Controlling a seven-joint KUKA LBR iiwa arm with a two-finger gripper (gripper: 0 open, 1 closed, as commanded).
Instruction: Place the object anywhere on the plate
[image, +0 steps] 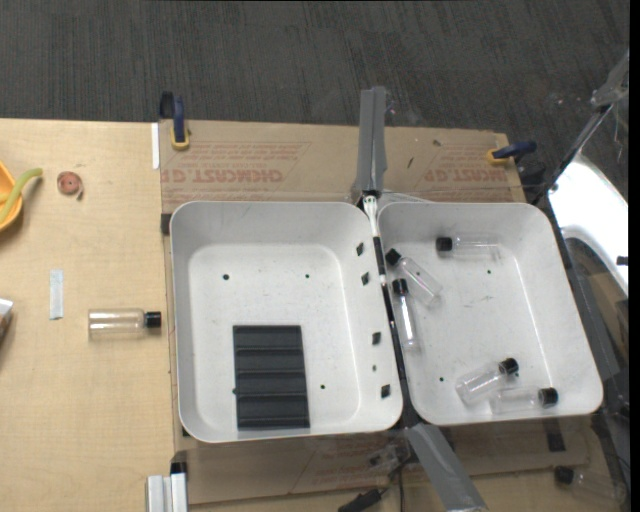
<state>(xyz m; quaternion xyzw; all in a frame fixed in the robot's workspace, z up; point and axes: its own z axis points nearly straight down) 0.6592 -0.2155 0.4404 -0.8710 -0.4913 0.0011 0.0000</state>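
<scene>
Clear plastic vials with black caps (487, 380) lie scattered in the right white bin (560, 300); the ribbed black plate (270, 377) sits in the left white bin (200, 250). Transfer runs leftward across the divider. Gripper state: cannot tell.

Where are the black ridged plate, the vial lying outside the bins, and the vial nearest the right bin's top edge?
Black ridged plate (270, 377), camera view, middle rib.
Vial outside the bins (118, 321), camera view, clear body.
Top vial in right bin (466, 245), camera view, clear body.
</scene>
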